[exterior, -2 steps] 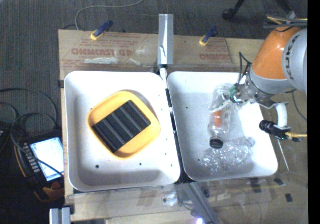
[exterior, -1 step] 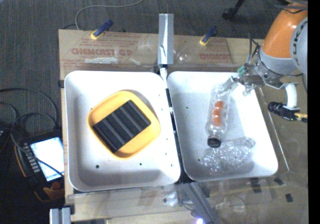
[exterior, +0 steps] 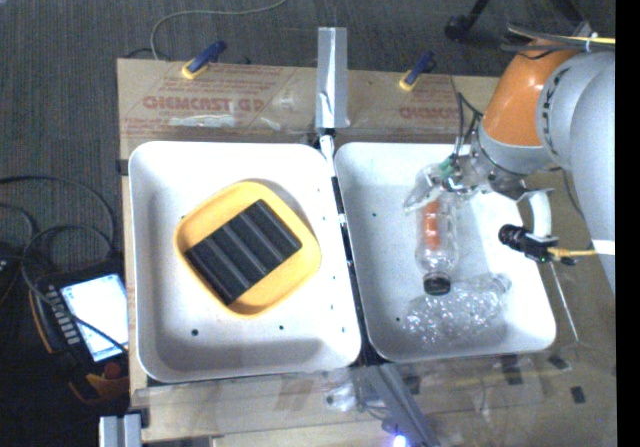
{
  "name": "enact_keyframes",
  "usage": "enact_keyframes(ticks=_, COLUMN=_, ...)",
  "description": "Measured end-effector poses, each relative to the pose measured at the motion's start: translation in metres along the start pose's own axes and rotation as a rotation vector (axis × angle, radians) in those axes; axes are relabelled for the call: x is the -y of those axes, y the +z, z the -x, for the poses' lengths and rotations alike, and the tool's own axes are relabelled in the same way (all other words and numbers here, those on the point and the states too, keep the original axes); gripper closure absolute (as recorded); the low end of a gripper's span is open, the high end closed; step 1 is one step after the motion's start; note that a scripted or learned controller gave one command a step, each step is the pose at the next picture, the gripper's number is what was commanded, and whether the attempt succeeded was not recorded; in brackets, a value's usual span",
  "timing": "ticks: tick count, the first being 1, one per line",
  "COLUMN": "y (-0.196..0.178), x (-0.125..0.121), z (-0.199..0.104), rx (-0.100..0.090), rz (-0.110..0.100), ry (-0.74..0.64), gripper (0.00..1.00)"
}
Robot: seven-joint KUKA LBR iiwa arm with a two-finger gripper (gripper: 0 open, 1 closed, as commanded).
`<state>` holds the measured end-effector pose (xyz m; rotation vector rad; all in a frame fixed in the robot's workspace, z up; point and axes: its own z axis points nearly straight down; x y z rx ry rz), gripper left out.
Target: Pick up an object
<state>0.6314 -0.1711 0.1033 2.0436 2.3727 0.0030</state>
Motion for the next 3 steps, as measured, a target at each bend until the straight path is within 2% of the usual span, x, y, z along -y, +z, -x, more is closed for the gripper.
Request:
enact_keyframes(ticks=1, y=0.004, x=-0.006, z=-0.007, rx=0.008, rz=0.004, ry=-0.051, gripper=0.0)
enact_keyframes(ticks=2, y=-0.006, x=-0.007, z=-0.007, rx=0.009, rz=0.007, ry=-0.051, gripper=1.0)
enact_keyframes(ticks=3, y=-0.07, x=-0.028, z=-0.056, rx=-0.007, rz=-0.008, ry=-0.12, gripper=1.0)
